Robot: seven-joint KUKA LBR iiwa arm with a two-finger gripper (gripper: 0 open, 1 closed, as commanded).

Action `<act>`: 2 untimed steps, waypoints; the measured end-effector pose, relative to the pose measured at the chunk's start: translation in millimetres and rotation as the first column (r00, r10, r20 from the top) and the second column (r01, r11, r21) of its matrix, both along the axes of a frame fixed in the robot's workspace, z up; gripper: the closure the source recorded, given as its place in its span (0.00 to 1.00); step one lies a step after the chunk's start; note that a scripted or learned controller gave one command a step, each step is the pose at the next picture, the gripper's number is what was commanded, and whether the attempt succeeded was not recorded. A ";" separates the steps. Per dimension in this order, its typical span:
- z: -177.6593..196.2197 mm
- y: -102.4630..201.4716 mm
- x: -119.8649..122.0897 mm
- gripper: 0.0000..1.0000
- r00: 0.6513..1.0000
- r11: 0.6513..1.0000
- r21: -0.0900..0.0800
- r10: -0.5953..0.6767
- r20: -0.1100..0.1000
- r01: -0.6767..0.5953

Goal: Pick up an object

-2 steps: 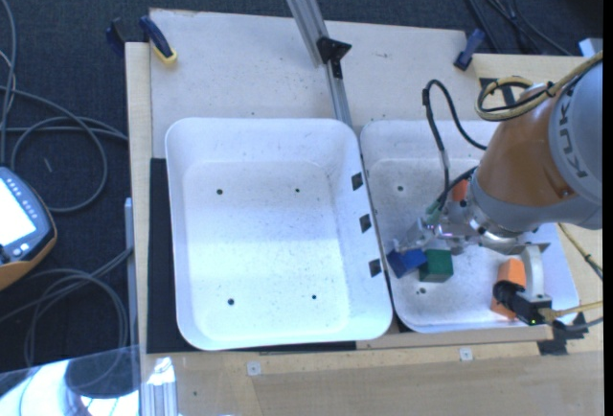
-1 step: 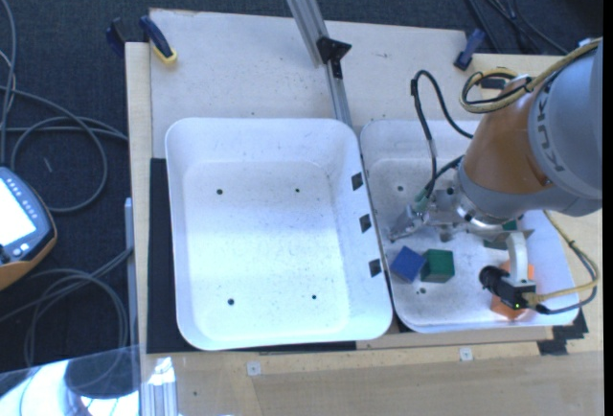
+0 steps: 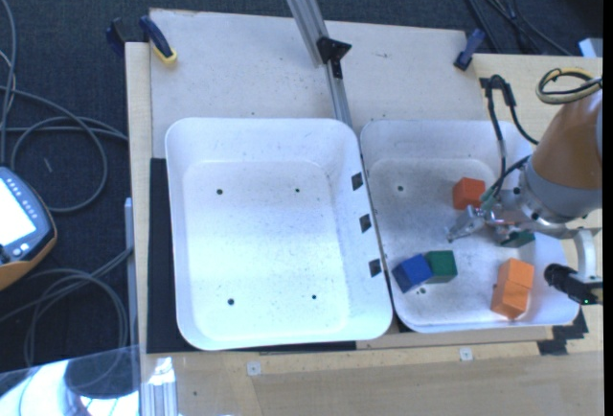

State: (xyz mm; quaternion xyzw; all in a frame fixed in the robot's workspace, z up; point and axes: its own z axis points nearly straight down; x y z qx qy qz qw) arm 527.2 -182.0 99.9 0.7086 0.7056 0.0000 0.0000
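Camera view: gripper (image 3: 471,226) low in right bin (image 3: 421,141), jaws unclear; it must close on orange block (image 3: 468,193).

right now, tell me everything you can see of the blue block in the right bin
The blue block is a small, solid-looking cuboid with a matte, plastic-like surface, lying flat and slightly skewed on the floor of the right bin, near its front left corner. Its right side sits against a green block. It lies apart from the end effector, which hovers farther right.
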 end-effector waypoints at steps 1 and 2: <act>-0.3 36.8 54.4 0.00 1.000 1.000 0.005 0.008 -0.008 -0.008; -0.6 57.8 83.0 0.00 1.000 1.000 0.006 0.010 -0.002 -0.009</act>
